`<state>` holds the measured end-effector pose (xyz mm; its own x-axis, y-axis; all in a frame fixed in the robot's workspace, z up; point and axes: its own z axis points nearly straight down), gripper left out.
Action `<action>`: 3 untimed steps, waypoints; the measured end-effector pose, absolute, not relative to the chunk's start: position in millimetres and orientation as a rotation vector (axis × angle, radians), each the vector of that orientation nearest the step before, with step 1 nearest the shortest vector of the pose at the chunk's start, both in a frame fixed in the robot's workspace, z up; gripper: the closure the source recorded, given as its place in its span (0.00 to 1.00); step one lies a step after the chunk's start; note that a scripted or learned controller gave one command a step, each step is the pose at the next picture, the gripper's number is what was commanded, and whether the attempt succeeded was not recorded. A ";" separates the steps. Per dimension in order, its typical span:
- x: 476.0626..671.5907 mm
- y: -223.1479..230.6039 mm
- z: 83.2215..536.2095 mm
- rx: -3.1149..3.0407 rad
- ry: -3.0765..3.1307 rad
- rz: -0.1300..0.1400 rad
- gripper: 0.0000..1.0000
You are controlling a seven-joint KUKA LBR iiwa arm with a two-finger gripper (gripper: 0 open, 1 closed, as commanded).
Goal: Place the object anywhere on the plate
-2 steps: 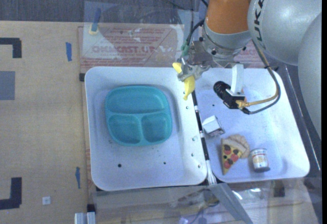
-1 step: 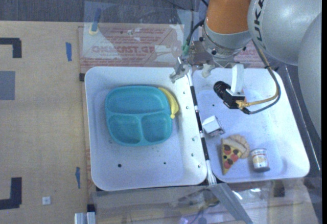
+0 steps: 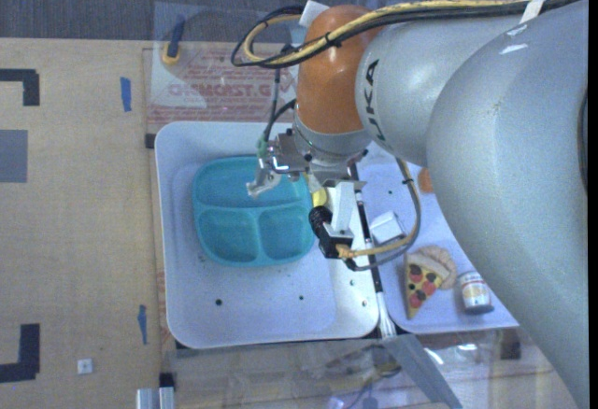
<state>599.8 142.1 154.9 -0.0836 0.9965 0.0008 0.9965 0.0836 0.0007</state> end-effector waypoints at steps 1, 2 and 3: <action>601.3 139.9 165.3 -2.133 -2.306 -0.005 1.00; 625.8 127.6 216.3 -2.116 -2.323 -0.003 1.00; 636.8 202.8 235.1 -1.974 -2.446 -0.003 1.00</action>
